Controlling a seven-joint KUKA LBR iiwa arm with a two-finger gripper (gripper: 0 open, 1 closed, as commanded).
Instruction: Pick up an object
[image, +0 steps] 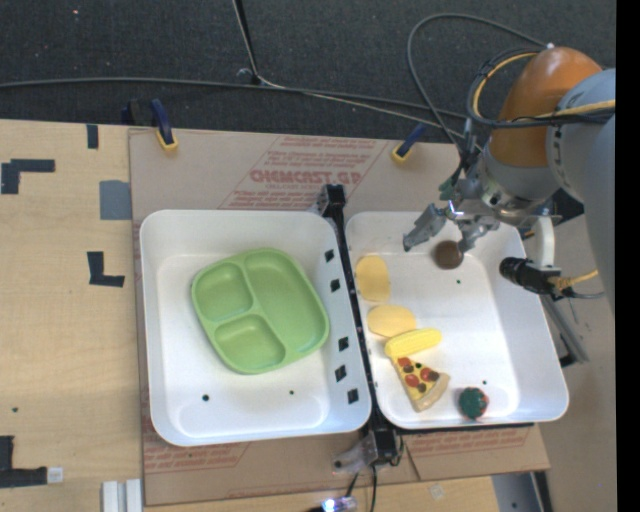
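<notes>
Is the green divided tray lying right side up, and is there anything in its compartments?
Right side up and empty. The green tray lies flat in the left bin, its three hollow compartments facing up with plain green bottoms and nothing in them.

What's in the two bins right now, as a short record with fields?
left bin: green tray with three compartments
right bin: two pale yellow pieces, yellow bar, pizza slice, green and red ball, brown ball
claw: over the far end of the right bin, fingers spread, just above the brown ball
held: nothing visibly between the fingers
</notes>
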